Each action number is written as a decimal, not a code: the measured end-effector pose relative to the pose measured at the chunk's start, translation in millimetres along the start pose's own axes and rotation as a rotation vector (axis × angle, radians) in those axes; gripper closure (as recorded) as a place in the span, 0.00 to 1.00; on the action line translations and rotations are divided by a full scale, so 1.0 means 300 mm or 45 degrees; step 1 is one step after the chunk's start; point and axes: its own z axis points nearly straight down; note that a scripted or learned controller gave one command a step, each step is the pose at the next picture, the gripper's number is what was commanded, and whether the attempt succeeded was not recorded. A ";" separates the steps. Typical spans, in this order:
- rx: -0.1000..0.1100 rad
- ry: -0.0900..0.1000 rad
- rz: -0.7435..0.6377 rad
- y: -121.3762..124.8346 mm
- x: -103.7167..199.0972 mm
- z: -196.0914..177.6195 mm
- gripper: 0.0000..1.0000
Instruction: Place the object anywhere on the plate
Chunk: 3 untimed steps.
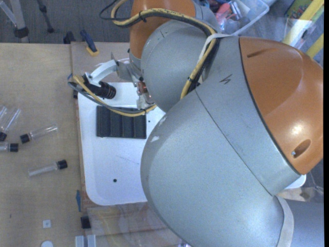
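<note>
Camera view. The grey, speckled metal arm [216,153] with glossy orange caps fills the middle and right and hides most of the shallow white plastic bin [110,181]. On the bin's smooth floor I see the black ribbed rectangular block [121,122] lying flat, clear of the arm. Beyond it, a curved white rim [105,67] is partly covered by a black-and-yellow cable [95,89]. The gripper [140,89] is largely hidden; I cannot tell its state. Clear black-capped vials [47,167] lie on the tan tabletop [36,76].
</note>
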 end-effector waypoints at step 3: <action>-0.002 -0.004 0.052 -0.120 -0.523 0.179 1.00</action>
